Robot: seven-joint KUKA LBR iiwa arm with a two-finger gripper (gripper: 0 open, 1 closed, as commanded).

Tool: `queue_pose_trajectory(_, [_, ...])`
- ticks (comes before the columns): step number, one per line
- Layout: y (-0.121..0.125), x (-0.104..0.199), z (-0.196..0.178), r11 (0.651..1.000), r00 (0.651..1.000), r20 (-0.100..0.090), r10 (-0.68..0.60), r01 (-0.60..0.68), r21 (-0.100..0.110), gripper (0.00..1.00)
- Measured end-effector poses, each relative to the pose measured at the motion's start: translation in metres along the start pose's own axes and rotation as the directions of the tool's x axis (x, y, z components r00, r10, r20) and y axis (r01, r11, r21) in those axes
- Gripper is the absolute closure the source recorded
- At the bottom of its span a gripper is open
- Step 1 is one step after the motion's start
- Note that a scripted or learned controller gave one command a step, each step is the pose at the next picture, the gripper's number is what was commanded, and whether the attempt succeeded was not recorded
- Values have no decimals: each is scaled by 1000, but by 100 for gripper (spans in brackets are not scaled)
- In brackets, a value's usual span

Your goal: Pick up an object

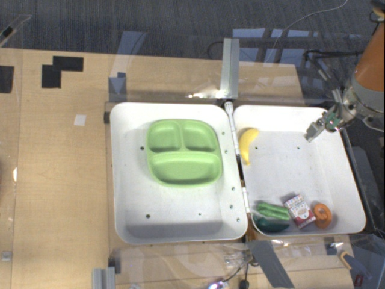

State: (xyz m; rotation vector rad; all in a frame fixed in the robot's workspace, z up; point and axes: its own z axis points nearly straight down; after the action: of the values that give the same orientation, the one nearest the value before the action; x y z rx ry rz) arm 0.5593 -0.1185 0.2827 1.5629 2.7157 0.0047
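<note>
My gripper (319, 127) hangs over the far right corner of the right bin (301, 167), on the grey arm with its orange band coming in from the right. Nothing shows in its grasp. A yellow banana (246, 142) lies against the right bin's left wall, well left of the gripper. Along the near edge of the same bin lie a green vegetable-like piece (272, 211), a small red and white packet (299, 211) and an orange round object (322, 214).
A light green divided plate (182, 152) sits in the middle of the left bin (138, 215). A metal post (230, 65) stands behind the divider between the bins. Cables run at the far right behind the bench.
</note>
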Motion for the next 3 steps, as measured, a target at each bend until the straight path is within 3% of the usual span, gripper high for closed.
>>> queue_pose_trajectory(2, [86,-3,-142,979,979,1,-205,205,-1,100])
queue_pose_trajectory(3, [128,5,-152,994,994,-1,110,-110,1,100])
